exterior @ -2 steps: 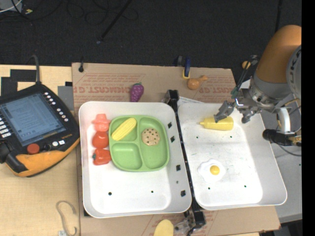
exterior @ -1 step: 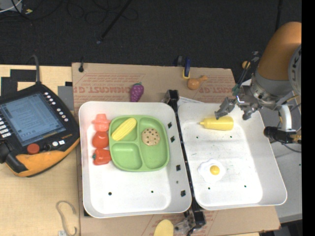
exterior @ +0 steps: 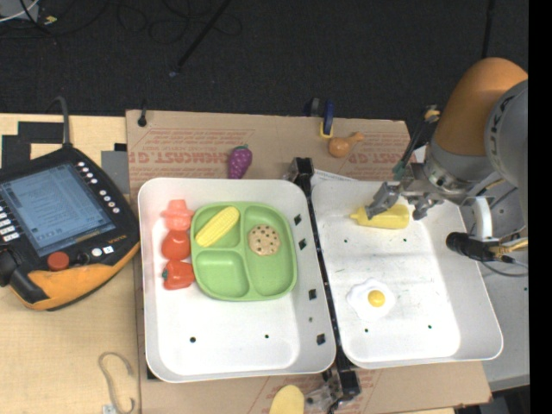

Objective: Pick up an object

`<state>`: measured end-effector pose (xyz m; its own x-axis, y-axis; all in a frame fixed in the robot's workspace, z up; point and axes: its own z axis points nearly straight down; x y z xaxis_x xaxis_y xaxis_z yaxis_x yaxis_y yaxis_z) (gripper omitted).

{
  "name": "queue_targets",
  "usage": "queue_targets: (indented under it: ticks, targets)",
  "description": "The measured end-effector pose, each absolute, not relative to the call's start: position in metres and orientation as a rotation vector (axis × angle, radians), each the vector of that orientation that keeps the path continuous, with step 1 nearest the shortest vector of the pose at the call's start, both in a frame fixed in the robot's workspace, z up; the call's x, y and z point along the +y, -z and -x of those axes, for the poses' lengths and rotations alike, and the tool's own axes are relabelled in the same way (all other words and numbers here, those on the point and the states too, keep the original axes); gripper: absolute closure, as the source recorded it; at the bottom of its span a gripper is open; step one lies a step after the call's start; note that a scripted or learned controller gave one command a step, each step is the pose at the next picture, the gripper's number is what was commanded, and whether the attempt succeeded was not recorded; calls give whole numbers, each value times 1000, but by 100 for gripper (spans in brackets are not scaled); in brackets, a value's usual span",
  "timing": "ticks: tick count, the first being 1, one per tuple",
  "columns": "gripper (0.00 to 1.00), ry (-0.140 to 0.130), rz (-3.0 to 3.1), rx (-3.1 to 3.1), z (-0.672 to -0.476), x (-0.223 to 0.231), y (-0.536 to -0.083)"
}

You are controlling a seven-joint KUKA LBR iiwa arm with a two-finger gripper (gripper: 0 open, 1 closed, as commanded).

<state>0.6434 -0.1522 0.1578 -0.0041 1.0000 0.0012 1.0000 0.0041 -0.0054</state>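
Cut off by the bottom edge, a yellow rounded object (exterior: 287,399) lies on the bench just below the two white bins; too little of it shows to name it. A thin looped cord (exterior: 118,378) lies at the lower left.

Inside the right bin (exterior: 466,335) a toy fried egg (exterior: 372,298) sits near the middle, well apart from a yellow wedge-shaped toy (exterior: 384,219) at the bin's far side. The gripper (exterior: 398,198) hangs directly over that wedge, its dark fingers overlapping the wedge's upper edge. Whether the fingers are spread or closed cannot be told, nor whether they grasp the wedge.

The left bin (exterior: 224,343) holds a green divided plate (exterior: 244,251) carrying a toy corn cob (exterior: 216,225) and a cookie (exterior: 264,240). Beside the plate's left edge, three red and pink toys (exterior: 176,245) are stacked in a column; their shapes are blurred.

Beyond the bins, on brown cardboard (exterior: 198,145), sit a purple grape bunch (exterior: 239,161) and a small orange toy (exterior: 342,144). A control pendant (exterior: 60,222) rests at far left, partly cut off.
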Motion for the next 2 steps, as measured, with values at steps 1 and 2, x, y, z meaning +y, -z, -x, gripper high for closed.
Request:
queue_targets:
  ticks: [1,2]
  targets:
    - [0,-4,2214,-2222,-639,-146,-113]
    - [0,-7,2211,-2223,-638,-143,-86]
